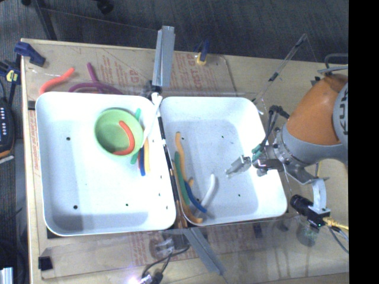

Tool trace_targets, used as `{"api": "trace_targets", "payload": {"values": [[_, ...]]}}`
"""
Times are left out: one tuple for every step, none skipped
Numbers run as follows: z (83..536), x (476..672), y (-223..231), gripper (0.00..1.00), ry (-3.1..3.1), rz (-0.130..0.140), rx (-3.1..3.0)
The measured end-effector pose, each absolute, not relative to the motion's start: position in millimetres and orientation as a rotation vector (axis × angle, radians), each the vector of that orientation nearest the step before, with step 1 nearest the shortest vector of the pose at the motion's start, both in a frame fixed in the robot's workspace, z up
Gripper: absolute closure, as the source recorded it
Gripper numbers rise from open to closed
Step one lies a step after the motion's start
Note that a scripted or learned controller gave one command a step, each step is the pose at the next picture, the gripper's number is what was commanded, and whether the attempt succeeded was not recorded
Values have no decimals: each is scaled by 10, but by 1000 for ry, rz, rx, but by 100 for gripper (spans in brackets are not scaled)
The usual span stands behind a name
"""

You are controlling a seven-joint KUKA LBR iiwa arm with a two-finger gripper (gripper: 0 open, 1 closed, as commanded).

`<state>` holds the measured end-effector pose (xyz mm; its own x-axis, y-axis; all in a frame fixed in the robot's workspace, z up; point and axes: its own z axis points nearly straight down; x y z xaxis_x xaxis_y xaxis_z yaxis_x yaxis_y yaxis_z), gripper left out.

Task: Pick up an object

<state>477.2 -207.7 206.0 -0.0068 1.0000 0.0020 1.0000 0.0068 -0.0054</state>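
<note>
Candidate objects sit in both bins. Right bin (269,203): a bundle of thin curved pieces along its left wall, orange strip (178,152), green strip (181,185), blue strip (195,199), plus one pale grey curved piece (210,191) just right of them. Four pieces there as far as I can count; overlap makes it uncertain.

Left bin (53,212): one green bowl (117,130) in the far right part, with one red-orange curved piece (127,134) inside it. Beside the bowl, against the divider, a few thin sticks (143,155) in yellow, blue, green; count unclear.

Gripper (237,165) hangs over the right bin's middle, right of the bundle, apart from it. Fingers small and blurred, can't tell if they're spread or closed; nothing visibly between them.

Arm (311,123) comes in from the right, orange band over the bin's right rim.

Surface: bench (249,76) is tan board under a clear sheet. Beyond the left bin: one orange piece (56,80), one purple loop (95,86). Blue clamps at the far edge. Floor (237,10) is dark carpet.
</note>
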Motion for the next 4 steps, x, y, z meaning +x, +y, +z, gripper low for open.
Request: {"api": "trace_targets", "payload": {"values": [[1844,5090,-1220,0,-2130,6,-2300],[1160,5483,-1083,0,-2256,7,-2188],[936,5861,-1122,0,-2171,7,-2281],[1029,5862,-1090,100,-2173,2,-2271]]}}
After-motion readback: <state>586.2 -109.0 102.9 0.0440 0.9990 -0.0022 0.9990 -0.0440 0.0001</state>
